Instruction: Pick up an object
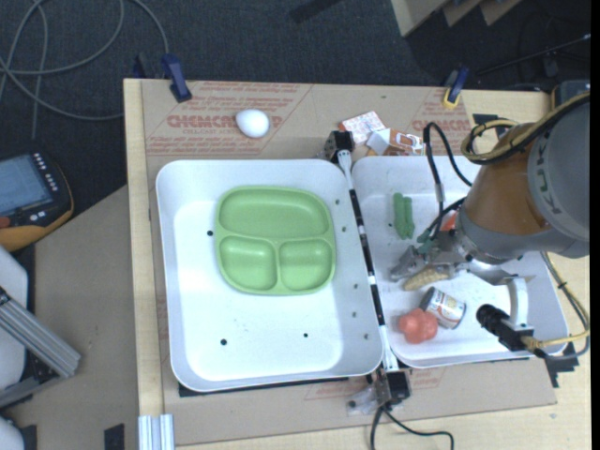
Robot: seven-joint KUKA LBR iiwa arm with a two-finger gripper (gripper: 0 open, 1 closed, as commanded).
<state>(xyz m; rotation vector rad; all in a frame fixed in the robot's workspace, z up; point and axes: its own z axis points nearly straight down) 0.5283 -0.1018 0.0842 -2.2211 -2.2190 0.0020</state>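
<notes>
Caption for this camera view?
Arm's gripper low in the right bin among small objects; green divided plate sits in the left bin.

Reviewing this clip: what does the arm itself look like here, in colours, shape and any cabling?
The arm is thick and rounded, with a grey shell and a broad orange band above the wrist. Black and yellowish cables loop around the orange section. The gripper end is darker metal, its details too small to tell apart.

Bright even light, soft shadows, sharp
</notes>
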